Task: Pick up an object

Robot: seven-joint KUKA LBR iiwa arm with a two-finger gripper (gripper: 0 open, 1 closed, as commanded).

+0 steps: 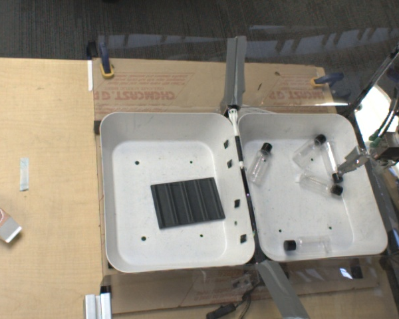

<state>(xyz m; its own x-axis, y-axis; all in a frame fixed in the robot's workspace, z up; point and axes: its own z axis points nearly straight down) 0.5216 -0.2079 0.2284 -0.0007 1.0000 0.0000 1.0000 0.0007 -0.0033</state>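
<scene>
The gripper (341, 171) is low at the right edge of the right bin (359, 244), tips beside a small clear bottle (321, 183) with a black cap. I cannot tell if it grips anything. It seems to be reaching; next, close and lift.

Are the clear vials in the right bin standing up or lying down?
Lying down. Each clear vial rests lengthwise on the right bin floor, its black cap pointing sideways.
</scene>
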